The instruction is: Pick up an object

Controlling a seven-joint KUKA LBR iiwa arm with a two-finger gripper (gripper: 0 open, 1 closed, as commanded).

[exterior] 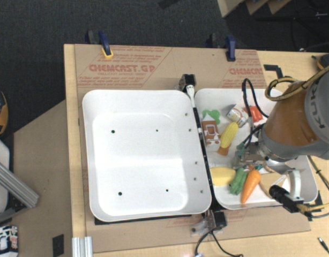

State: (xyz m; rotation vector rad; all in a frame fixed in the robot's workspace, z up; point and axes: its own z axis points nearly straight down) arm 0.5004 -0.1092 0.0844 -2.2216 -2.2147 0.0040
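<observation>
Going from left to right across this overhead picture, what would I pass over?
Left white bin → small brown carton → yellow corn cob → orange carrot → the robot's orange wrist band.

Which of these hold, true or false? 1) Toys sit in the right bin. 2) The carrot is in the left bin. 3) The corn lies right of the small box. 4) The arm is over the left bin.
1) True: the toys lie in the right bin.
2) False: the carrot is in the right bin, not the left bin.
3) True: the corn lies right of the small box.
4) False: the arm is over the right bin.
</observation>
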